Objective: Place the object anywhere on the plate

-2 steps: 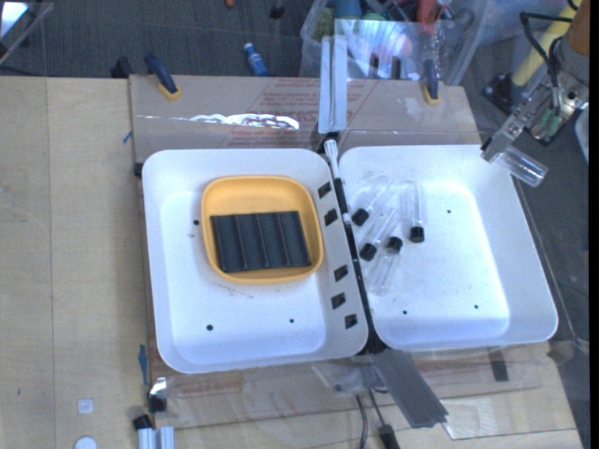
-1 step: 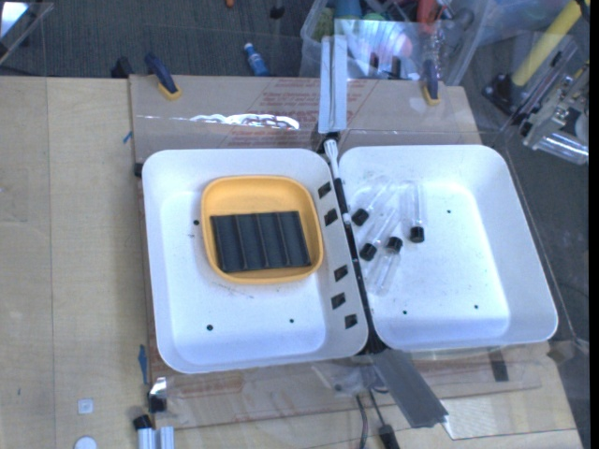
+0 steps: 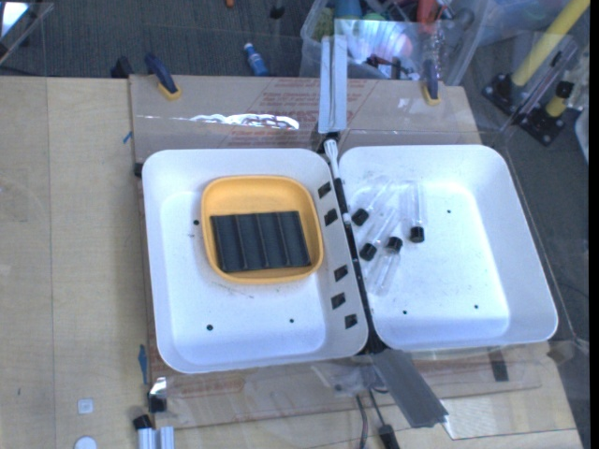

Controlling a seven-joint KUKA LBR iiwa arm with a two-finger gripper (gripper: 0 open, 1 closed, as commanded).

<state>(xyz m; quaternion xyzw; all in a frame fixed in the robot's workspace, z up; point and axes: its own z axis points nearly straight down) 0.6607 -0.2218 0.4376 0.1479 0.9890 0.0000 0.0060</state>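
A dark ribbed object already lies on the yellow plate in the left bin; clear tubes sit in the right bin. A careless nudge could dislodge it.

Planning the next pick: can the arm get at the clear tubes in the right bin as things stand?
Probably yes. The clear black-capped tubes lie loose in the right bin, uncovered from above, though they sit close to the wall next to the left bin, which may crowd the approach.

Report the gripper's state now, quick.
Gripper: cannot be told from this camera view. The black ridged rectangular block lies on the yellow plastic plate in the left white bin.
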